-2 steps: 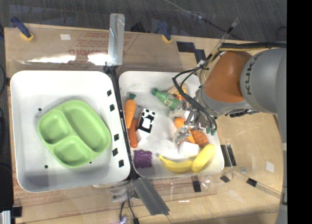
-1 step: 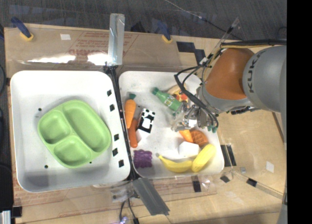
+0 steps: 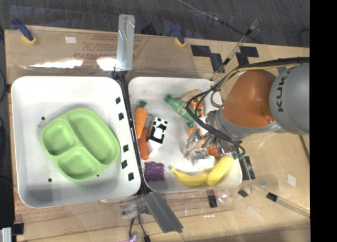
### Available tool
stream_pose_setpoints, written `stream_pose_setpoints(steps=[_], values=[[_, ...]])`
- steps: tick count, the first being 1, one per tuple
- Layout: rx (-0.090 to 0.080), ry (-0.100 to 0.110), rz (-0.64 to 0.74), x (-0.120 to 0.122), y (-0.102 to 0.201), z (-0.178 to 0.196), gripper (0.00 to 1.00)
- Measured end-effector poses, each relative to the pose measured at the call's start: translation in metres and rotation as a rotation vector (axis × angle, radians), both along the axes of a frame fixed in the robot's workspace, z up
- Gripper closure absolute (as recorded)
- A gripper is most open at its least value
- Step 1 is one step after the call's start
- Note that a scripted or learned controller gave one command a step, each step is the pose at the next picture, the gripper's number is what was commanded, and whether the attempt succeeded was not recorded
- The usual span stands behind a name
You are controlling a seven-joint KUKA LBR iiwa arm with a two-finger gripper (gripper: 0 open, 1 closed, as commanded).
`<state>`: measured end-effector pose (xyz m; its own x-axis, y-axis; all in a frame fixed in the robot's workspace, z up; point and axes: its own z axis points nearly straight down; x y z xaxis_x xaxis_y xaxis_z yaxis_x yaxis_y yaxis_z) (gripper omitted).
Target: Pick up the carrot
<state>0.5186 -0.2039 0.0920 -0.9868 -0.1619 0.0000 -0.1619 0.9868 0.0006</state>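
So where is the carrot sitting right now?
The carrot lies in the right bin, along its left wall, beside the black-and-white block and above the purple grapes.

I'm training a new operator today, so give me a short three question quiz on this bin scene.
1. True or false: the carrot lies in the right bin.
2. What sits in the left bin? A) banana B) green divided plate C) grapes
3. Which fruit lies along the right bin's near edge, under the end effector?

Key: 1 true. 2 B, the green divided plate. 3 the banana.
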Motion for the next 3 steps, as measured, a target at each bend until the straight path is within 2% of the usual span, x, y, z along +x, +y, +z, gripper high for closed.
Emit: stream_pose_setpoints(steps=[1,2,3], values=[[-0.004,-0.010,-0.159,0.015,-0.007,0.110,1.00],[-0.001,-0.004,-0.158,0.014,-0.007,0.107,0.00],[-0.001,-0.003,-0.148,0.036,-0.006,0.000,0.00]])
